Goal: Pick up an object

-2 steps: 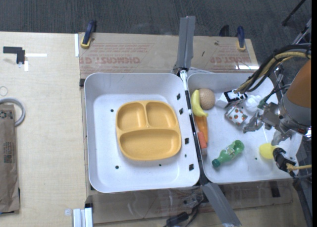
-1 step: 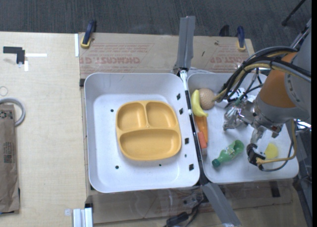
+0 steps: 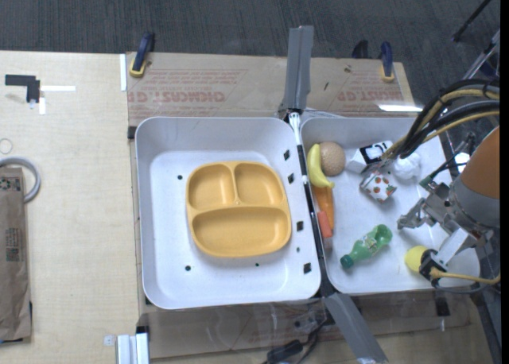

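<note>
Just below the jaws (image 3: 420,215), whose spread I cannot tell, lies a small yellow round fruit (image 3: 416,258). Left of them rests a green plastic bottle (image 3: 367,245); farther left, an orange carrot (image 3: 324,213), a yellow banana (image 3: 316,166), then the yellow divided plastic plate (image 3: 238,209).

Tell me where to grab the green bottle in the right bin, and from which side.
Take the green bottle across its body, about mid-length, coming straight down from above. It lies flat on the right bin floor, slanting from its narrow cap end at lower left up to the right, so the claw's fingers should likely close across that slant. The bin floor around it looks free.
</note>
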You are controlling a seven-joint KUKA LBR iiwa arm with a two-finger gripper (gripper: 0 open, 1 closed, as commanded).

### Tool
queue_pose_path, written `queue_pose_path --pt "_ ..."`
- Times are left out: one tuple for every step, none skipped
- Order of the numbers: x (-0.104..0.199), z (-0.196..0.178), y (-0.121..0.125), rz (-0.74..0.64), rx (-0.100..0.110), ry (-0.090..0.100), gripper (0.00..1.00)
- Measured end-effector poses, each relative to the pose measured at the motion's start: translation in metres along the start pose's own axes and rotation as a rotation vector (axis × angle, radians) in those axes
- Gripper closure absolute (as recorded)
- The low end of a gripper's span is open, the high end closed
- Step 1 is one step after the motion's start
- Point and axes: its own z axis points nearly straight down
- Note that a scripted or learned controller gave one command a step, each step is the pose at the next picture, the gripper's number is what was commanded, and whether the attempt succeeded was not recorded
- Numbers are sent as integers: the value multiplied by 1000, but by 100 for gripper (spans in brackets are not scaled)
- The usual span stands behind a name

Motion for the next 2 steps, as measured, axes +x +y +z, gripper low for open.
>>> queue_pose_path --pt "-1 -8 0 -2 2 -3 100" --pt "75 1 12 -17 -1 -2 100"
